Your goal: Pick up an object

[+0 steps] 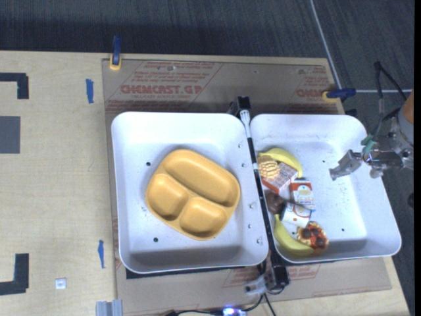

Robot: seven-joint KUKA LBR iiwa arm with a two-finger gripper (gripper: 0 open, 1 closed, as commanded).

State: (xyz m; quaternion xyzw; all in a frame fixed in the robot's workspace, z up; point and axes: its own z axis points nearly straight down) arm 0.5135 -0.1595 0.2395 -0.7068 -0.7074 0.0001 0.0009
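Observation:
The right bin [342,131] holds a pile of small items along its left wall: a yellow banana [284,157], a waffle-patterned packet [276,172], a small red-and-white carton [302,192], a second carton [295,211], and a pizza-like piece [313,234] on a yellow bowl [287,237]. My gripper [347,164] hangs over the right half of this bin, above its bare floor, well to the right of the pile. Nothing shows between its fingers.
The left bin [131,176] carries a yellow three-compartment tray [191,193]. Both bins rest on a cardboard sheet [168,84] on the wooden bench. A thin cable [322,31] runs diagonally at the upper right. Blue clamps [116,50] hold the cardboard.

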